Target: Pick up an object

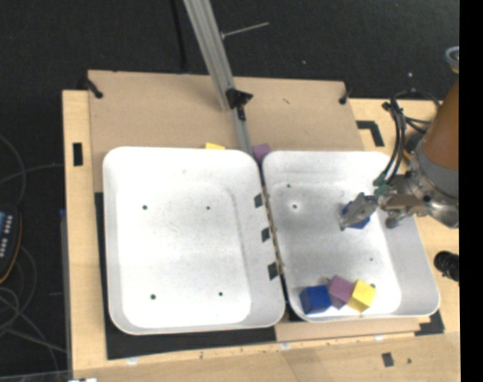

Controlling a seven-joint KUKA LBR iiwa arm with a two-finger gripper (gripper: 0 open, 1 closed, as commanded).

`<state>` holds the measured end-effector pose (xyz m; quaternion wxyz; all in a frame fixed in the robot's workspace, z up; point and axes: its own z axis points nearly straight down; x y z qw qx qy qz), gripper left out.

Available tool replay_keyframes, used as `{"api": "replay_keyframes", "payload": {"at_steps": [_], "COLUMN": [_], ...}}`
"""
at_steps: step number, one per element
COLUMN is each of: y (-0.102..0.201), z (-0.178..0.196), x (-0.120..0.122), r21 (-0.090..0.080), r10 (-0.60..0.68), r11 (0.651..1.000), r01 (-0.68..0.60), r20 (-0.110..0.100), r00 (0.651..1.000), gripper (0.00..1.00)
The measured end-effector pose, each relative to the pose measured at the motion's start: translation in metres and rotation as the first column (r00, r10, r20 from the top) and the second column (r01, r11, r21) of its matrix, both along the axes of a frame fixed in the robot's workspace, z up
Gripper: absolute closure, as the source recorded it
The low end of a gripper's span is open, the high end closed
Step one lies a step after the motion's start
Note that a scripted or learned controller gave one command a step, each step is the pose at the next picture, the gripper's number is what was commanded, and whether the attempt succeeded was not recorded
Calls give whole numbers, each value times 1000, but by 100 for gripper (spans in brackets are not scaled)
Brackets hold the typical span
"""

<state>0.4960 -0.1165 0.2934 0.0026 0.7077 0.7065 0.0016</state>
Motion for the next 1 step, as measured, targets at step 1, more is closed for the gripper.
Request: {"api": "replay_keyframes", "payload": {"at_steps": [1], "y": [-69], "z": [-82], "x": [40], "r21": [-2], "r10": [-3], "r11": [1000], "r01": [3], "r20": [-10], "r00": [1000], "gripper": [0]}}
